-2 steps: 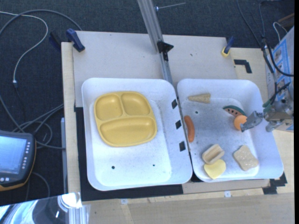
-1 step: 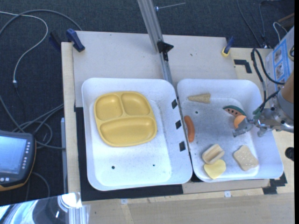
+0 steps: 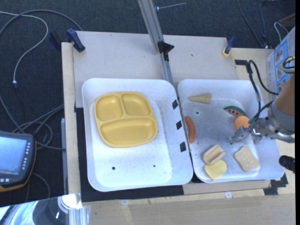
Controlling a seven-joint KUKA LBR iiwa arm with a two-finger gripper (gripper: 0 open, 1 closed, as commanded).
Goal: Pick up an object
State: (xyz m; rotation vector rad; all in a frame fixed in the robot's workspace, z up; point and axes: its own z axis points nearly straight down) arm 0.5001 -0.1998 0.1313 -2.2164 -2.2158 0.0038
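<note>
Gripper (image 3: pixel 237 136), finger state indiscernible, sits low in right bin (image 3: pixel 206 87) beside a small round orange ball (image 3: pixel 241 121), nothing visibly held.

Toy foods (image 3: pixel 215 153) scattered, right bin (image 3: pixel 206 175).

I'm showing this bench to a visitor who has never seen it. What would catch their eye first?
Probably the yellow divided plate, alone in the left bin. Next, the toy foods scattered in the right bin: a hot dog by its left wall, an orange beside a watermelon slice, and bread-like pieces near the front. The gripper reaches in from the right, low beside the orange.
</note>
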